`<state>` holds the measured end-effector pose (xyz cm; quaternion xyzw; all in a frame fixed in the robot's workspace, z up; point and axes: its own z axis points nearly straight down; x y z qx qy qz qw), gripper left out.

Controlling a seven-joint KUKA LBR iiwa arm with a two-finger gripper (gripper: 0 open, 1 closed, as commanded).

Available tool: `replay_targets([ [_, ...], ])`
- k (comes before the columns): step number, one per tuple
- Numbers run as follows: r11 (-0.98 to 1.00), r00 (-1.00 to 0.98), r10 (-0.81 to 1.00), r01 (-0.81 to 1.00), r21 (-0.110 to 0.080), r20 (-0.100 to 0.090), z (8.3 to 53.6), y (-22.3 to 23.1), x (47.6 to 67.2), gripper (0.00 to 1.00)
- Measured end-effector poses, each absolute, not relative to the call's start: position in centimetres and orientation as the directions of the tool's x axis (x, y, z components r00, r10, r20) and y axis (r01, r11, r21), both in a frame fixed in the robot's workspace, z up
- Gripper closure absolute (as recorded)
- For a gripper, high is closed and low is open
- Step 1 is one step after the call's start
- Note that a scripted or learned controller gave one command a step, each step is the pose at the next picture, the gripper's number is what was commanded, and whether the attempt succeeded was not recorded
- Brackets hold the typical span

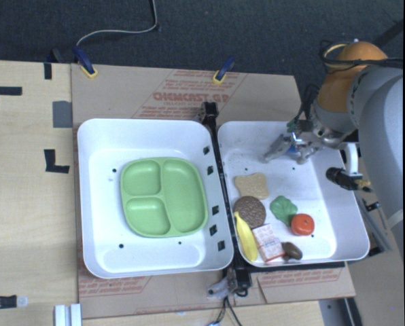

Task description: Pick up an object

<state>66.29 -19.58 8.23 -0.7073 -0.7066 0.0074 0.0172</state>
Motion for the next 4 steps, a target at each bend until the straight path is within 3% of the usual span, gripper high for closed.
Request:
replay_targets([
  [2, -0.001, 0.001, 1.0, 1.0, -0.015, 0.004, 8.4, -22.1, 66.6, 0.0],
  [3, 0.001, -0.001, 1.0, 1.0, -0.001, 0.0, 11.0, -16.2, 58.4, 0.0],
  [4, 0.0, 0.0, 1.0, 1.0, 0.002, -0.001, 8.7, -17.9, 51.6, 0.0],
])
